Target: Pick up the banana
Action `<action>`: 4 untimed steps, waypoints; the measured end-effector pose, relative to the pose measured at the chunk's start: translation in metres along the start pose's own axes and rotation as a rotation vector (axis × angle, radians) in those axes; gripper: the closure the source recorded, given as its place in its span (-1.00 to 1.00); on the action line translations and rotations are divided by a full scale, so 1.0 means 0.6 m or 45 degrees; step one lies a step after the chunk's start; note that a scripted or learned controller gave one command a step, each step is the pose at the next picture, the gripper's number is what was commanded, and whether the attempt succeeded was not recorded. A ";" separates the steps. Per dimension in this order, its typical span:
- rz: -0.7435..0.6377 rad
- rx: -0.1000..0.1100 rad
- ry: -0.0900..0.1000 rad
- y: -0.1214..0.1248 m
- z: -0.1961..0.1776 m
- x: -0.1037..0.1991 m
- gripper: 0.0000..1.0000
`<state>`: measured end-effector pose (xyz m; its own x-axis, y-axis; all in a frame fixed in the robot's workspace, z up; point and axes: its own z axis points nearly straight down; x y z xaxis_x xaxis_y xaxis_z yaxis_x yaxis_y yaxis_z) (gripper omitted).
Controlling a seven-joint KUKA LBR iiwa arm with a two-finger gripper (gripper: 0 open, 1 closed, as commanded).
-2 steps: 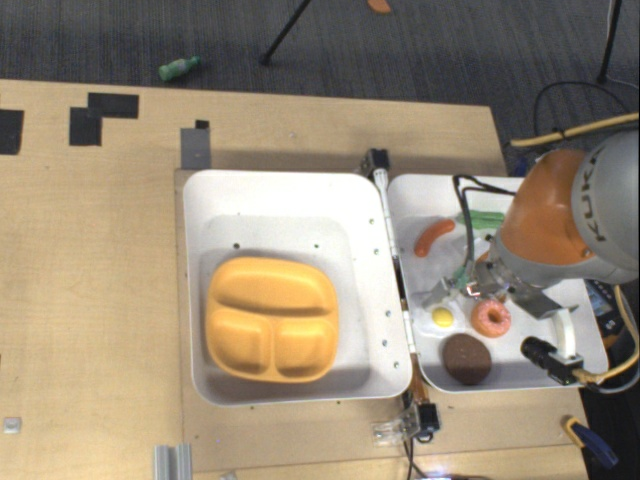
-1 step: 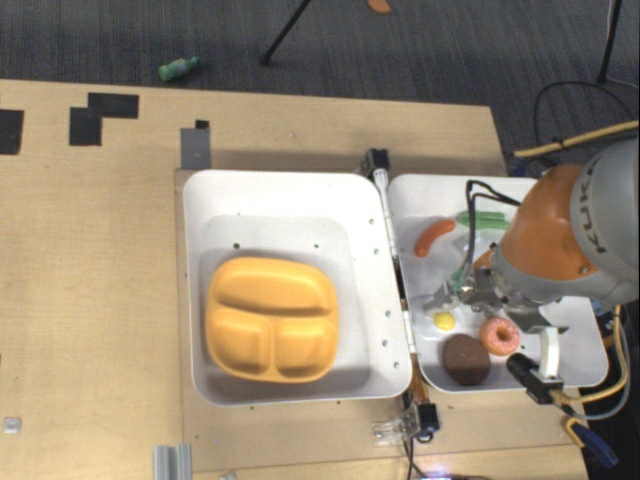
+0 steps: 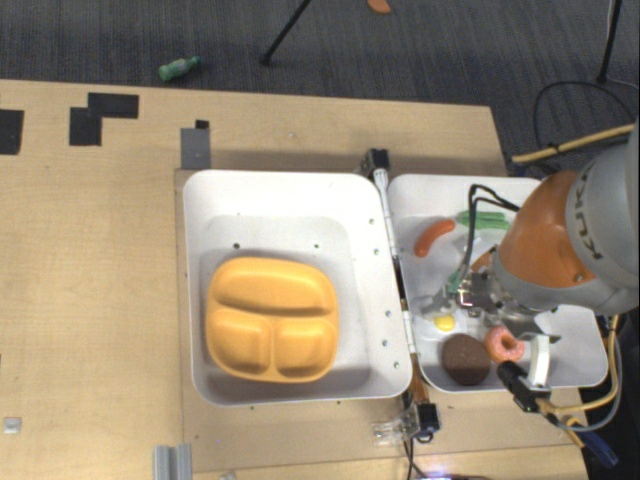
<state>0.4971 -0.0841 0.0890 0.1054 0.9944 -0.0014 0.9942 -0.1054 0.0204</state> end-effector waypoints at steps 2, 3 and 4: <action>-0.006 0.000 0.005 0.002 -0.018 0.003 -1.00; -0.387 0.008 0.005 -0.009 0.001 -0.009 -1.00; 0.092 0.014 0.006 -0.010 0.002 -0.013 -1.00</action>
<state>0.4901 -0.0911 0.0876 0.1768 0.9842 0.0041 0.9842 -0.1768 0.0090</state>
